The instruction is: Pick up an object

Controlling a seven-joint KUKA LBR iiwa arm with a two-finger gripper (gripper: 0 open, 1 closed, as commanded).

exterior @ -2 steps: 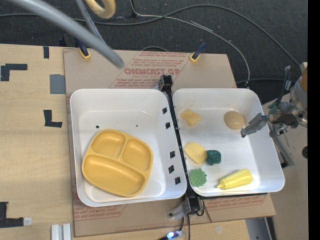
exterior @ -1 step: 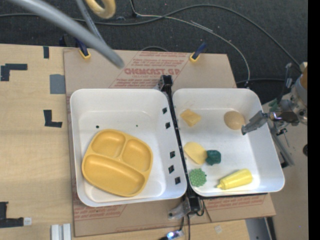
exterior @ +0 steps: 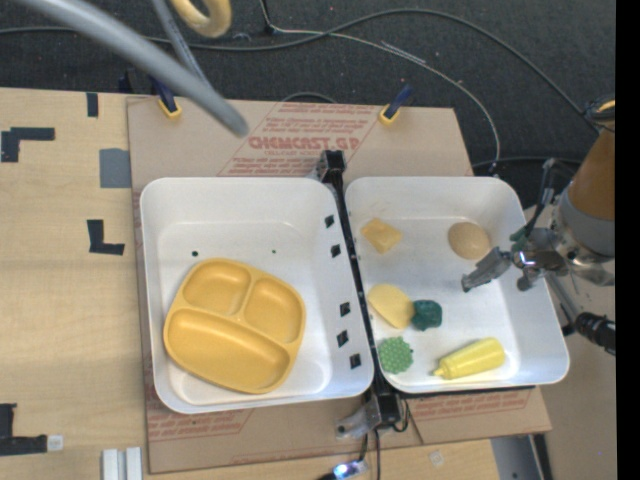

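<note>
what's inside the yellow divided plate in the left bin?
Nothing visible: all three compartments of the yellow plate look bare. The plate lies flat in the left bin. The bin floor beneath it is covered, so anything under it can't be judged.

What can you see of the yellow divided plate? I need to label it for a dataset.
The yellow divided plate is a rounded-square tray, plastic by the look of it, with three compartments: one long and two smaller. All three are bare. It lies flat, right side up, turned at a slant, on the floor of the left bin, toward that bin's near left corner. It rests on the bin alone. The gripper is over the right bin, well away from it.
</note>
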